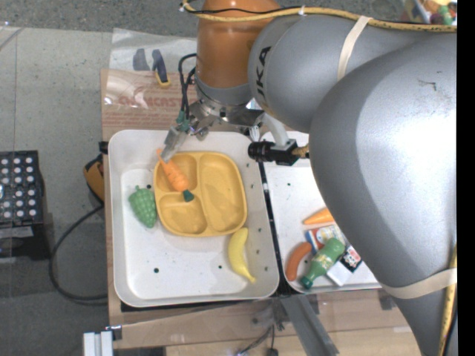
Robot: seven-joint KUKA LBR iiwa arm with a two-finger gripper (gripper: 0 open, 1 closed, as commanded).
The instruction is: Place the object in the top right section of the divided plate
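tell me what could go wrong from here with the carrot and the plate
The carrot lies in the yellow divided plate's top left section, its green end on the divider ridge, not top right. The gripper hovers by its orange tip; a pick there might slip or nudge the plate toward the grapes.

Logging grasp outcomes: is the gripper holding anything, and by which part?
Nothing seen held. The gripper sits just above the carrot's tip; the carrot lies on the plate.
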